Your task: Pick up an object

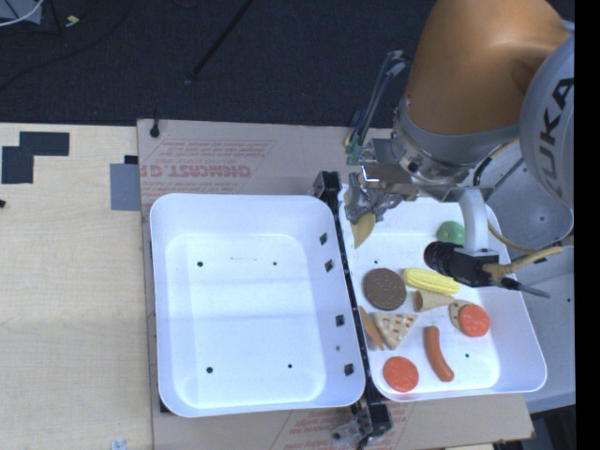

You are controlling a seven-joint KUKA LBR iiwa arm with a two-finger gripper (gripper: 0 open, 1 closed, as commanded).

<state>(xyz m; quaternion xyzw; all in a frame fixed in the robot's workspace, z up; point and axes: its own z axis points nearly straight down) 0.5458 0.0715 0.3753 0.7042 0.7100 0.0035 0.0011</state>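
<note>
Toys crowd the right bin [525,368] around the brown disc [384,289]: corn [430,280] beside it, sausage [438,353] below; fingers' [367,202] state (unclear) above it at the divider.

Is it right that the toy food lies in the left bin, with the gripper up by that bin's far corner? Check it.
Not quite. The camera view shows the toy food in the right bin, not the left bin. The gripper is at the right bin's far left corner, as you said.
</note>
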